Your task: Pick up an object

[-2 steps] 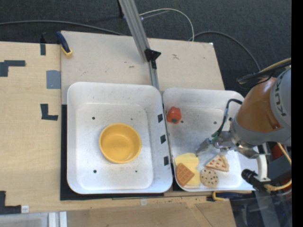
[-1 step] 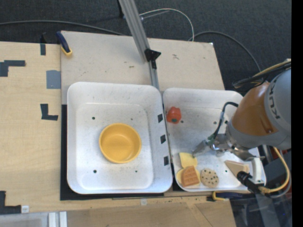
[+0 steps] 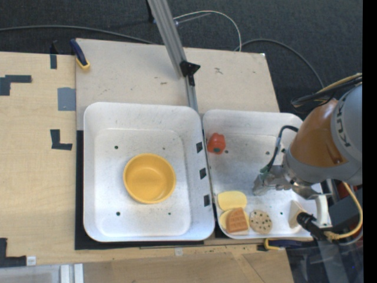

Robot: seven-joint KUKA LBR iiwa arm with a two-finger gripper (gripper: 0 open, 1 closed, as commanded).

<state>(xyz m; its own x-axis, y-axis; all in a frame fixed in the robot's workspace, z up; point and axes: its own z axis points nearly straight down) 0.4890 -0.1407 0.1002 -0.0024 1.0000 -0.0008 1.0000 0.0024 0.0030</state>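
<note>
Showing 2 bins (image 3: 94,158), 1 yellow bowl (image 3: 149,177)

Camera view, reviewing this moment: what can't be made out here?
- Gripper: fingers too small and dark against the right bin to read; the arm's orange band covers the wrist.
- Pale object at the bin's right: partly behind the arm, identity unclear.
- Round cookie-like item: too small to identify surely.
</note>
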